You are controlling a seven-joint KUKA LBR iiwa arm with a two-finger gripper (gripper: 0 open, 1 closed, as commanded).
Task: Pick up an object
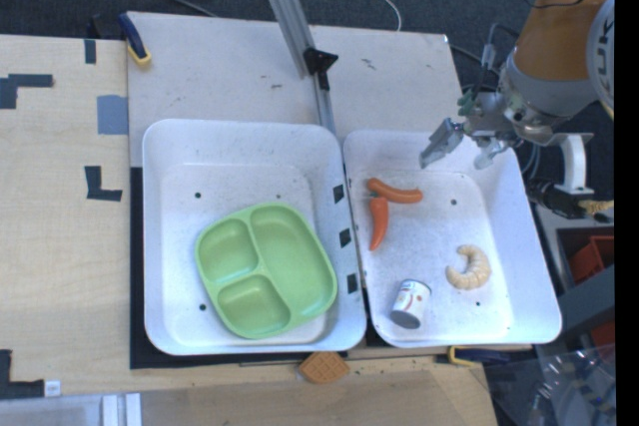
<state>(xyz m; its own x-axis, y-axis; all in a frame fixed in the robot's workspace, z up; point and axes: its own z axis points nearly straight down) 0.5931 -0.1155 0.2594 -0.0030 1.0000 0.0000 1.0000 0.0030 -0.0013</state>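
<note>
No readable text, numbers or brand marks anywhere on the bench. Small can, well below the gripper in the same bin: printed label, red-and-dark marks, too blurred to read. Arm link, up and right of the gripper: dark lettering at the frame edge, cut off, illegible.

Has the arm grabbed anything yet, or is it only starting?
Only starting. The gripper hangs open over the right bin's far edge, with nothing between its fingers. The two orange pieces, croissant and small can lie untouched, so the whole pickup remains.
</note>
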